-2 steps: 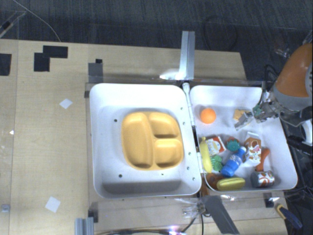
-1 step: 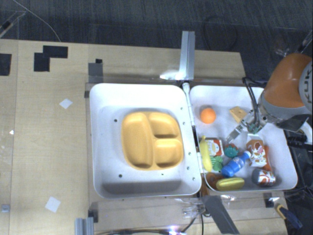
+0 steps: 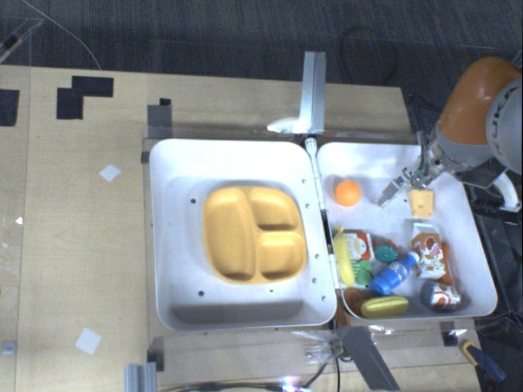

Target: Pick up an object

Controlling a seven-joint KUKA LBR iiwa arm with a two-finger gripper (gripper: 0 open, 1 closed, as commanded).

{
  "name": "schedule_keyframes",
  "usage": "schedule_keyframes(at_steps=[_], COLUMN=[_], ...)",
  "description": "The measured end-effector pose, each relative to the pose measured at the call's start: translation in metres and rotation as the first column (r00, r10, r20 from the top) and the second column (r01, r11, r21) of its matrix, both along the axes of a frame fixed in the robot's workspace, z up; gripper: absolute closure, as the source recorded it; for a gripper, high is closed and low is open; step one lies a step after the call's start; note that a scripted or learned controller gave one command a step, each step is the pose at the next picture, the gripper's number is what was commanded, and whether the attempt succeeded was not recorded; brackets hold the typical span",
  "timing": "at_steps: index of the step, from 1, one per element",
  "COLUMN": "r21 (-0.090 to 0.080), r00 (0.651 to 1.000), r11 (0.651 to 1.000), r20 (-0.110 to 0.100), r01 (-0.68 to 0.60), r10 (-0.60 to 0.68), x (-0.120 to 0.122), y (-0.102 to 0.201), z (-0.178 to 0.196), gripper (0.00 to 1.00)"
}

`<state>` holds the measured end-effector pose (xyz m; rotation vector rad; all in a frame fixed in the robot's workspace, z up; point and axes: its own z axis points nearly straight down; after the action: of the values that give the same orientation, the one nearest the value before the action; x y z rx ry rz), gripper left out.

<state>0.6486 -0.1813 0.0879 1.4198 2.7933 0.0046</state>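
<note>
My gripper (image 3: pixel 404 192) hangs low over the back of the right bin (image 3: pixel 482 243) and stands open, with nothing between its fingers. One grey finger (image 3: pixel 391 191) slants down to the left toward an orange ball (image 3: pixel 347 193). A pale yellow cheese-like block (image 3: pixel 422 203) lies just below and right of the gripper, close to it; contact cannot be made out. Nearer the front lie two red-and-white packets (image 3: pixel 357 246) (image 3: pixel 429 256), a blue bottle (image 3: pixel 392 274), a teal piece (image 3: pixel 384 254), a long yellow piece (image 3: pixel 344 261), an olive-yellow oval (image 3: pixel 384 305) and a dark can (image 3: pixel 440 296).
The left bin (image 3: pixel 176 219) holds a yellow divided tray (image 3: pixel 253 233). A metal post (image 3: pixel 314 88) stands at the back between the bins. The arm's orange band (image 3: pixel 478 96) sits above the right bin's far right corner.
</note>
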Motion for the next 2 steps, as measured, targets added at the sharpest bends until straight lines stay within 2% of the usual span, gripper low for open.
schedule_keyframes(at_steps=[1,2], r21=[0.001,0.001], r00=[0.961,0.963], r11=[0.961,0.963], r20=[0.001,0.011], r01=[0.275,0.270], r10=[-0.275,-0.270], x=[-0.013,-0.010], y=[-0.021,-0.020], z=[0.033,0.046], gripper=[0.00,1.00])
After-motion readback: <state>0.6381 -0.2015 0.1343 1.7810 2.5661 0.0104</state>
